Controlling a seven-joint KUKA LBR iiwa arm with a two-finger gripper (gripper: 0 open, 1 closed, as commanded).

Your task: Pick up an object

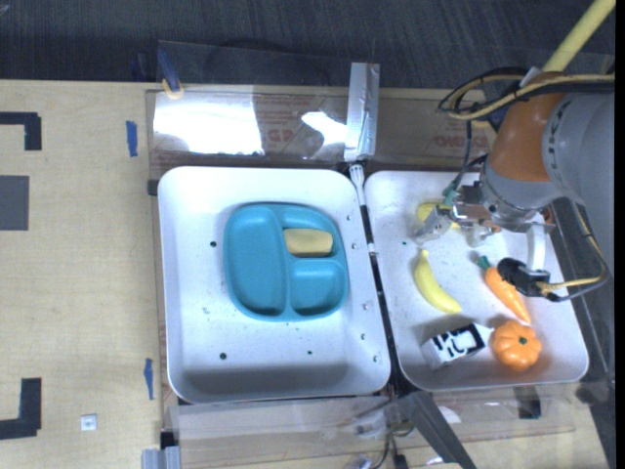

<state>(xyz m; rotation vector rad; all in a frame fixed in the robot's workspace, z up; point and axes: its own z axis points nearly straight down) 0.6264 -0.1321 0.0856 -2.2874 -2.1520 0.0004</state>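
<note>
Jaws: spread undeterminable. Gripper (435,221) is hovering at the right bin's (576,364) far side, over a small yellow item (426,210). Banana (434,283) is lying nearby. Advice: centre squarely above one object before descending.

- Two white bins (186,360)
- One blue plate (259,262)
- One yellow sponge (309,242)
- One banana (434,283)
- One carrot (508,294)
- One orange pumpkin (515,345)
- One black-and-white box (456,342)

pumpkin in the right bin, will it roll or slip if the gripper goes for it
The pumpkin looks round and smooth, so it may slip from a two-finger pinch. It sits near the bin corner beside the carrot, so a push would probably wedge it rather than roll it. Likely a light, stiff toy.
</note>
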